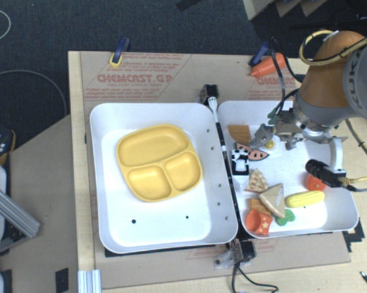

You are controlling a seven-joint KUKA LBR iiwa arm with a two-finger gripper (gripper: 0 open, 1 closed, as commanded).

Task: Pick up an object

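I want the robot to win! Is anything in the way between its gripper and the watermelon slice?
Nothing visible is. The gripper is right next to the watermelon slice in the right bin, and no other toy lies between them.

Board and clamps at the bench's far edge
A brown board (171,78) printed in red covers the bench; a yellow-and-blue clamp (118,52) sits at its far left, an orange clamp (265,65) far right.
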